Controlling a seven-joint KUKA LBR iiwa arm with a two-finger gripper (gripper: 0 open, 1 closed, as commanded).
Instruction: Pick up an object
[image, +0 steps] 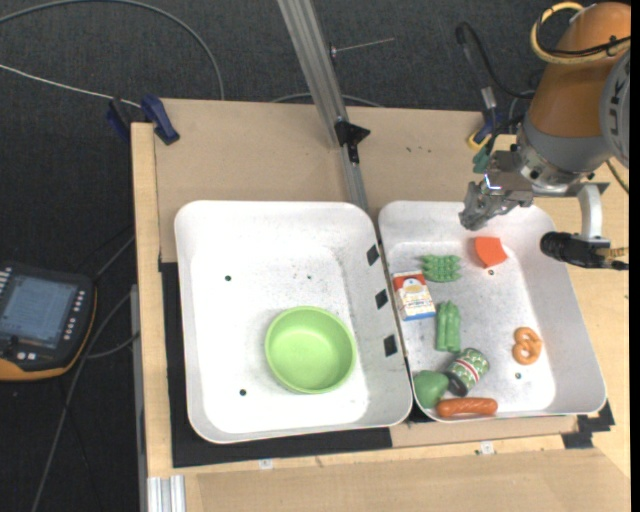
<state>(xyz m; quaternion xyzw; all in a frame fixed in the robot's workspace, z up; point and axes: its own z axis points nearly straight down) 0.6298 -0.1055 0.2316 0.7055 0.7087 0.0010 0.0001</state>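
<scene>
Gripper (482, 212): I see it above the right bin (570, 330), near the orange block (489, 251); finger opening I cannot tell.
Left bin (215, 300): green bowl (310, 349).

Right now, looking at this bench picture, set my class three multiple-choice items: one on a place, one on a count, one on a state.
1. Where does the green bowl sit?
A. left bin
B. right bin
C. bare bench

2. How many bowls are in the two bins?
A. one
B. two
C. three

3. How does the end effector stand to the orange block?
A. it lies on its side under the block
B. it hangs above the right bin, by the block, not holding it
C. it carries the block over the left bin

Key: 1 A, the bowl rests on that bin's floor; 2 A, a single bowl shows; 3 B, the block lies apart on the bin floor.
</scene>
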